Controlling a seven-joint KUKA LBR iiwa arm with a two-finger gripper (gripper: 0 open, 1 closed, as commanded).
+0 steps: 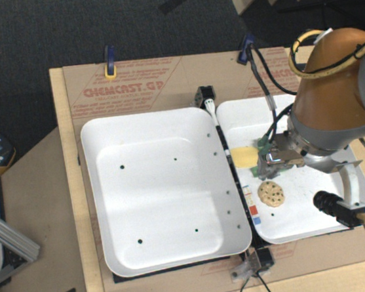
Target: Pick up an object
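Observation:
My gripper [269, 166] is low over the middle of the right bin [298, 227], with the grey arm and its orange band hanging above it. A round chocolate-chip cookie [271, 194] lies just in front of the gripper, apart from it. A flat yellow piece [242, 157] lies to the gripper's left by the bin wall. A small green thing [261, 144] peeks out at the gripper's far side, partly hidden by it. The wrist hides whatever lies directly below the gripper.
The left bin [161, 191] is a wide white tray. A small red and blue thing [254, 214] lies by the right bin's left wall. Both bins rest on a brown cardboard sheet [128, 82] held by blue clamps at the back.

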